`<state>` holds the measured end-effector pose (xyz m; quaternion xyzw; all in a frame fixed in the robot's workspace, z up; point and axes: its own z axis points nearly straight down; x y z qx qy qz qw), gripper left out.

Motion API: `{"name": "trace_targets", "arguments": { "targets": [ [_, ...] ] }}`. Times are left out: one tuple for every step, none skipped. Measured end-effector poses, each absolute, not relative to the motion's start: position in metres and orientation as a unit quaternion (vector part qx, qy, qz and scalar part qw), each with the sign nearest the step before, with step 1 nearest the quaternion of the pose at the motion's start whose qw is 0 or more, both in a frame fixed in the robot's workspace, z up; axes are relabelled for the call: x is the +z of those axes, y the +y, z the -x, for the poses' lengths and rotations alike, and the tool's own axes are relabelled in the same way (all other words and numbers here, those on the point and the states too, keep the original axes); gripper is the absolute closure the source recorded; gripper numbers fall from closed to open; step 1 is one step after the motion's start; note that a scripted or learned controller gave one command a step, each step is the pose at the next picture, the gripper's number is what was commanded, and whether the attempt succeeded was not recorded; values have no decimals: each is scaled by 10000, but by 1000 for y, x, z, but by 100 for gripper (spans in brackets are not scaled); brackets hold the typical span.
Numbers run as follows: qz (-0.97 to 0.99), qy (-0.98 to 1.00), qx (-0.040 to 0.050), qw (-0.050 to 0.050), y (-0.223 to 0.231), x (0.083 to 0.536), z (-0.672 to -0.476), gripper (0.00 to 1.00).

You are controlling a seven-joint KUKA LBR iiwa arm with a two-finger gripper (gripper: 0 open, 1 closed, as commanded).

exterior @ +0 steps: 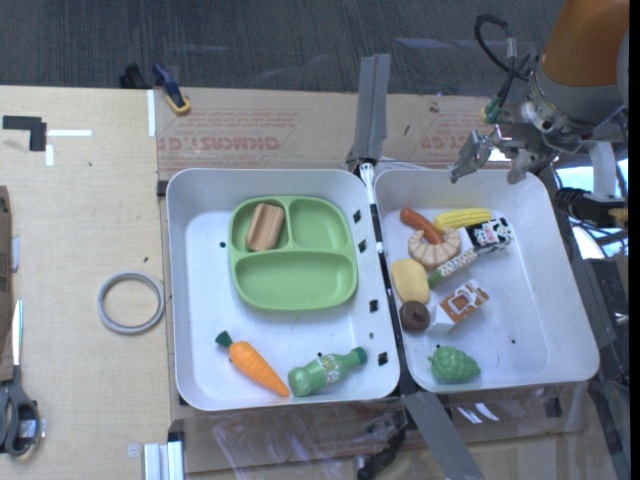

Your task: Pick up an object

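Note:
My gripper (490, 166) hangs above the far edge of the right bin (560, 298), fingers spread open with nothing between them. Below it in that bin lie a red sausage (421, 223), a yellow corn cob (463, 217), a round shrimp-like toy (435, 248), a black-and-white carton (489, 234), a yellow lemon (410, 280), a brown donut (414, 315), an orange-and-white box (463, 302) and green grapes (454, 365). The left bin (195, 268) holds a green divided plate (300, 273) with a bread roll (264, 226), a carrot (252, 363) and a green bottle (326, 370).
A grey divider bar (372, 108) rises between the bins at the back. On the bench to the left lie a tape ring (131, 301), scissors (20, 413) and a blue clamp (172, 90). Cables (590, 208) run along the right bin's outer side.

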<state>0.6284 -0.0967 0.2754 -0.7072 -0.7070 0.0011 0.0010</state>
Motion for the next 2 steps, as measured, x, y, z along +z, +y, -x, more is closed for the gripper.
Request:
{"name": "trace_targets", "arguments": {
  "targets": [
    [6886, -7252, 13, 8, -95, 155, -642, 0],
    [6426, -7662, -11, -26, -98, 95, -657, 0]
  ]
}}
